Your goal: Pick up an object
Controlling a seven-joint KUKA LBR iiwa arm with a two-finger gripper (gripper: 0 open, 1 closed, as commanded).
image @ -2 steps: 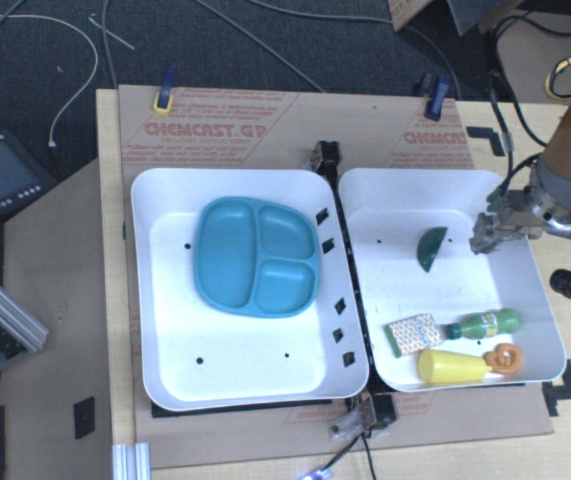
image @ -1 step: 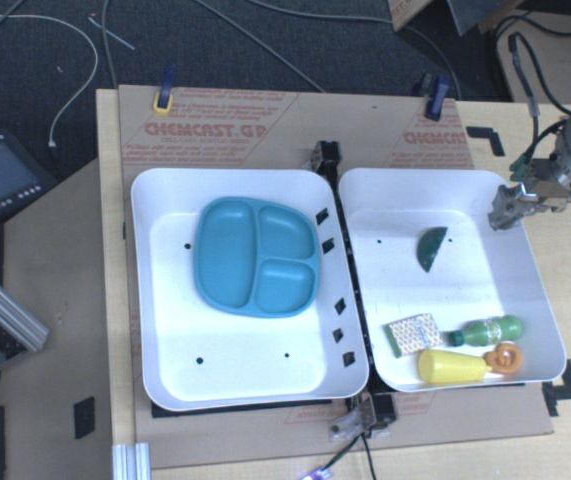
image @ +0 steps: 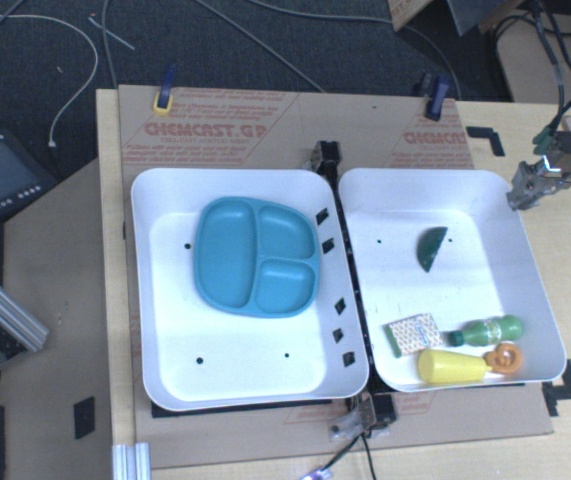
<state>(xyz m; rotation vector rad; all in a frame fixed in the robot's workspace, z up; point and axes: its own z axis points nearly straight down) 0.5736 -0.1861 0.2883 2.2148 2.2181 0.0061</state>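
Claw point(image: 531, 180) sits at far right, just outside the right bin point(image: 525, 268) rim, upper corner; can't tell its state, too small and blurry to read, nothing visibly carried. Step in hand looks like the approach, pre-pick; no target reached yet. Candidates all lie to claw's left and toward the near edge: dark green wedge point(image: 431, 248) nearest, alone mid-bin; further down a checkered packet point(image: 412, 332), green bottle point(image: 487, 331), yellow bottle w/ orange cap point(image: 457, 366), clustered touching or nearly. Blue divided plate point(image: 257, 256) well apart, in left bin point(image: 165, 348). Next move prob: travel in over the bin, descend on wedge; it's isolated, so easiest grab.
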